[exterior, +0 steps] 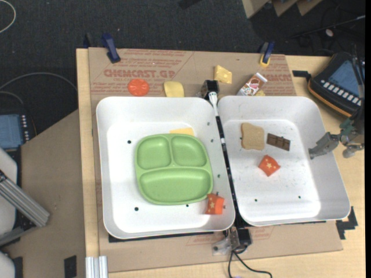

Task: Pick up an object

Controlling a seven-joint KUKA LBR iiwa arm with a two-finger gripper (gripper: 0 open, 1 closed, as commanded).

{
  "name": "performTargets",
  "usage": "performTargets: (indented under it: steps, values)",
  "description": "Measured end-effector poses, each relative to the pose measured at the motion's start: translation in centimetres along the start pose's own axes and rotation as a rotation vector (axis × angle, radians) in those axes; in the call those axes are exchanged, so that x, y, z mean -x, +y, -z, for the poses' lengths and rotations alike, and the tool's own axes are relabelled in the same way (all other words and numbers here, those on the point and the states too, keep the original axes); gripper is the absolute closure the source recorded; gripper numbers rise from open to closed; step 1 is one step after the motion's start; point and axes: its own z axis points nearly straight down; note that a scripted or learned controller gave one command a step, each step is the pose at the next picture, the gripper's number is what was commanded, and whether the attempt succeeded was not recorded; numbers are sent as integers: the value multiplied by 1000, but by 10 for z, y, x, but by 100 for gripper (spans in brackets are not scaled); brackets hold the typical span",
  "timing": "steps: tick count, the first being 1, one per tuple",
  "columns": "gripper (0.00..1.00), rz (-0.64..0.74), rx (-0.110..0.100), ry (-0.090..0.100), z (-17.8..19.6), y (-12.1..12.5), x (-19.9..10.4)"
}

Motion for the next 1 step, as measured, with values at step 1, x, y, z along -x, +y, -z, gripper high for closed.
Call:
performTargets:
  steps: [1]
  values:
    - [0, 10, 0, 3, -118, 102, -75]
